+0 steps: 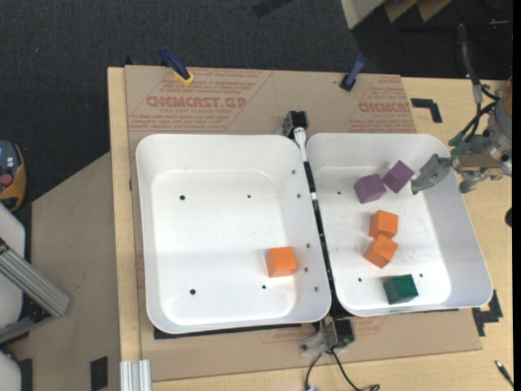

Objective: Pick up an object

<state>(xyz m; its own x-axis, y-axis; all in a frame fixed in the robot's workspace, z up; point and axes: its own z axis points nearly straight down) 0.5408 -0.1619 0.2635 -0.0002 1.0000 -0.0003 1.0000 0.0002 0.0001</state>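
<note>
The right bin point(464, 243) holds two purple blocks point(369, 188) point(398, 176) side by side near its back. Two orange blocks point(384, 223) point(380, 252) lie touching in its middle, and a green block point(400, 288) sits at its front. One more orange block point(281, 261) lies in the left bin point(203, 161), front right. My gripper point(448, 179) hangs over the right bin's far right side, just right of the purple pair. It is open, with nothing between its fingers.
A black divider strip point(313, 210) runs between the two bins. Blue clamps point(176, 65) point(353, 72) hold the cardboard sheet at the back. The arm comes in from the right edge.
</note>
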